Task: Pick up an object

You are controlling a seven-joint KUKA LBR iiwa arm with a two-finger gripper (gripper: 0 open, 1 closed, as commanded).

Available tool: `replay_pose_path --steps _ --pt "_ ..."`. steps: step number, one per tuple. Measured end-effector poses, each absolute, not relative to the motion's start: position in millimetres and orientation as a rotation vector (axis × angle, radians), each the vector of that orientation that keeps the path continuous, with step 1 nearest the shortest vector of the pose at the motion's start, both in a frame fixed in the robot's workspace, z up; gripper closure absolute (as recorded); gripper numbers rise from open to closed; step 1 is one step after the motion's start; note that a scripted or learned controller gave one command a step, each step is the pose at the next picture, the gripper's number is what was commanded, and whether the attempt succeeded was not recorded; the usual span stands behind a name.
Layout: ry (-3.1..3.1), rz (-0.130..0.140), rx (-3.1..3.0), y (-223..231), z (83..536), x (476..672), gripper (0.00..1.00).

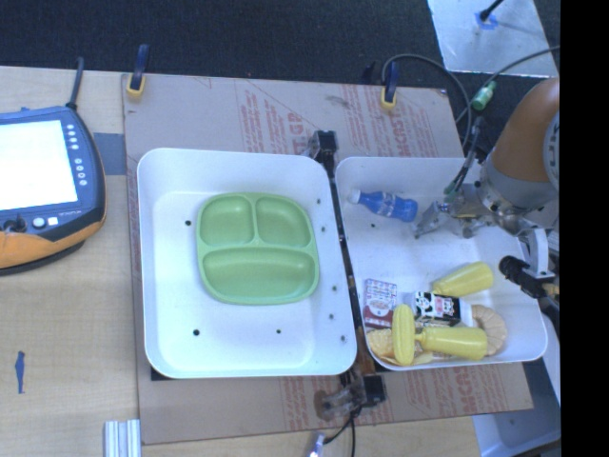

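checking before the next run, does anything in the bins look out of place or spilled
Nothing looks spilled or broken. The green divided plate sits flat in the left bin. In the right bin, the blue bottle lies on its side, and the yellow items are heaped at the near edge.

From my remote station, the arm (pixel 528 150) runs off the frame's right side, most of its body cut away. The gripper (pixel 447 212) is too small and dark for me to read. The right bin (pixel 381 174) loses its far rim behind the arm. Print on the small carton (pixel 379 303) is illegible to me.
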State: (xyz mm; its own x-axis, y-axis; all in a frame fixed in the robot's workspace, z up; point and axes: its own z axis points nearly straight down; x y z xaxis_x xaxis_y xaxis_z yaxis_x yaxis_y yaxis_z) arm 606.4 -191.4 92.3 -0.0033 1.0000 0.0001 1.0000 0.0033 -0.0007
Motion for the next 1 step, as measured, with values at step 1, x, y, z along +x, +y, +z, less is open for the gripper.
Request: replay_pose_path --steps 1 --pt "-2.223 0.002 -2.217 -212.3 136.6 534.6 0.0"
